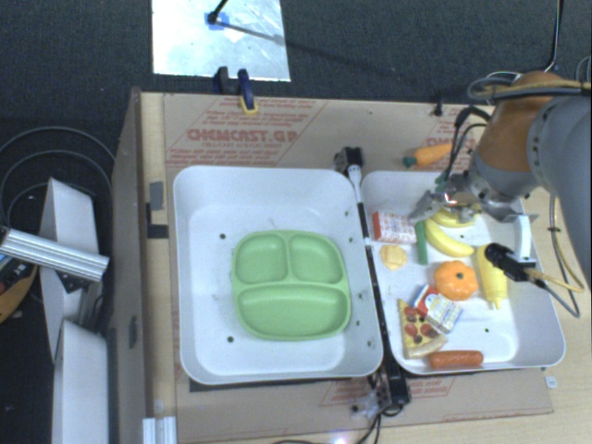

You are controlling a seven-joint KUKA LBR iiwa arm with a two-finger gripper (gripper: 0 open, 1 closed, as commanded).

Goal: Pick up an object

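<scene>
Noting the banana [450, 241] first: it lies curved on the floor of the right bin [553, 345], in the far half. The gripper [444, 202] sits over the banana's far end. We cannot tell whether it touches the fruit, nor whether the gripper is spread or pressed together, because the metal parts blur into one another there. We see nothing clearly held.

Just left of the banana a green stick-shaped toy [421, 243] lies lengthwise. Further left are a red-and-white packet [393, 225] and, nearer the camera, a pale yellow round piece [393, 257]. Just nearer than the banana sits a toy orange [455, 280], with a yellow elongated toy [491, 285] beside it on the right. A small white carton [442, 312] lies in front of the orange, touching or overlapping a pizza slice [418, 333]. A red sausage [453, 360] lies along the near wall.

Outside the bin, on the cardboard past its far rim, we see a carrot [433, 154].

The left bin [190, 248] holds a green divided plate [291, 283], roughly centred, well apart from the arm [564, 137], which reaches in from the right.
</scene>
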